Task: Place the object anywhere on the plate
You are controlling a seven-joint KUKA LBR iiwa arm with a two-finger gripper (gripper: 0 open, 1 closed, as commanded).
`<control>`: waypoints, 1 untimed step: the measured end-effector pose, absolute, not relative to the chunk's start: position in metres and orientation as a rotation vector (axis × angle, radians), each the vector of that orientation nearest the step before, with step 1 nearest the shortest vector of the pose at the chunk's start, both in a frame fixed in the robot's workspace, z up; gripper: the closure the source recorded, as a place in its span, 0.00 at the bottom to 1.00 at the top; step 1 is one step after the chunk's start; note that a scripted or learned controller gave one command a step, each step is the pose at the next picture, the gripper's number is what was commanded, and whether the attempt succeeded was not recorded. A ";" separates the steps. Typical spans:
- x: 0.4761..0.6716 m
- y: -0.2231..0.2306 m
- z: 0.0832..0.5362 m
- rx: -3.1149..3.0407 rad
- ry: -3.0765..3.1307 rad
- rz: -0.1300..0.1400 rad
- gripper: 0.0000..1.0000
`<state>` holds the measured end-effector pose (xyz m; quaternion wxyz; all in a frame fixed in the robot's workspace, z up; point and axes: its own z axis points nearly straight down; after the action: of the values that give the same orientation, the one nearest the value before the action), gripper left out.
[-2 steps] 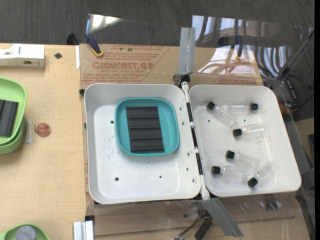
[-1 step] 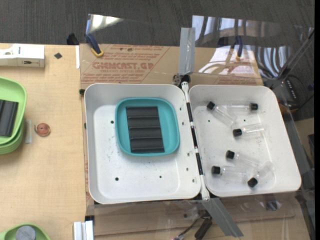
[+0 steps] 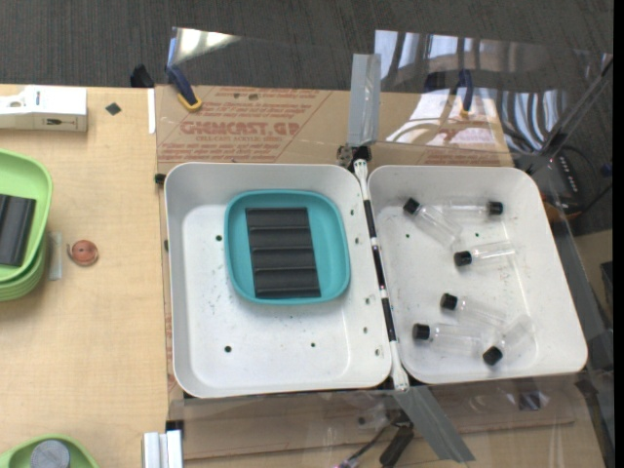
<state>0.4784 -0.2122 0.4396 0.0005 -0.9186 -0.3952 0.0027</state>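
How wide the hand stands cannot be told from the camera view.

The task's things are six clear tubes with black caps, all lying flat in the right bin (image 3: pixel 546 261), well apart from the plate.
- The upper left tube (image 3: pixel 429 220) has its cap at the upper left, and its long axis runs down to the right.
- The upper right tube (image 3: pixel 473 206) lies nearly level across the view, cap at its right end.
- The middle tube (image 3: pixel 486 254) is also close to level, cap at its left end.
- Below it, another tube (image 3: pixel 470 310) has its cap at the left and tilts slightly down to the right.
- The lower left tube (image 3: pixel 444 333) lies level, cap at the left.
- The lower right tube (image 3: pixel 509 343) slants, with its cap at the lower left end.

The teal plate (image 3: pixel 336 252) sits in the upper middle of the left bin (image 3: pixel 195 339), carrying a dark ribbed insert (image 3: pixel 283 252). Both bins rest on the wooden surface (image 3: pixel 88 359), touching along their inner walls.
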 end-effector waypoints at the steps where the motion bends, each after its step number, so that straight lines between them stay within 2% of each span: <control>1: 0.490 -0.217 0.440 -2.949 -1.083 0.007 0.00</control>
<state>0.4904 -0.2174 0.4399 0.0001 -0.9386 -0.3449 0.0023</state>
